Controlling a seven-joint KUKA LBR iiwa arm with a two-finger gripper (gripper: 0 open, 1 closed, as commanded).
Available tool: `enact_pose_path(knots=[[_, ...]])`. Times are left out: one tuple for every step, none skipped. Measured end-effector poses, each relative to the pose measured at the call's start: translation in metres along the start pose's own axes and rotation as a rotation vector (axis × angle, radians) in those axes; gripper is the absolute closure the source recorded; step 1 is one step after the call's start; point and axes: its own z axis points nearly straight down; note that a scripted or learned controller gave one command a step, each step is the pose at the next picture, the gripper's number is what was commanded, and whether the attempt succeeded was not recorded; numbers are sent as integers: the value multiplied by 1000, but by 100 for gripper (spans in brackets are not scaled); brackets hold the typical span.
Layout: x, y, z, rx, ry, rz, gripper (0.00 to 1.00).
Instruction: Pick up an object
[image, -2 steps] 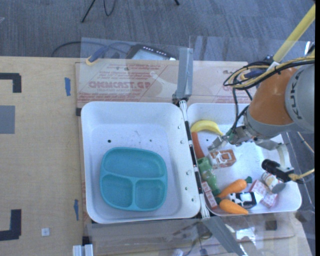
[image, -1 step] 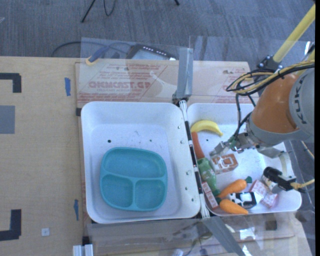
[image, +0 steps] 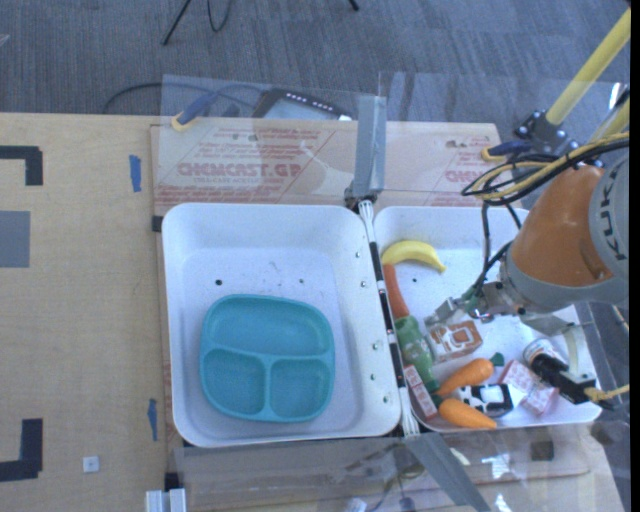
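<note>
Pincer (image: 468, 303) low over right bin (image: 455, 228), above small orange-and-white packet (image: 457, 340); finger spread cannot be told. Right bin also holds banana (image: 413, 254) near its far edge, green bottle (image: 415, 356) along the left wall, two carrots (image: 466, 375) toward the front. Left bin (image: 200, 240) holds teal divided plate (image: 267, 357). Both bins sit on tabletop (image: 80, 300).

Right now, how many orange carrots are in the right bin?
2 seen: one orange carrot near the bin's middle, another carrot by the front wall. The grey arm may hide more.
</note>
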Motion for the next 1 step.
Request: enact_pose_path(knots=[[33, 0, -79, 54, 20, -185, 0]])
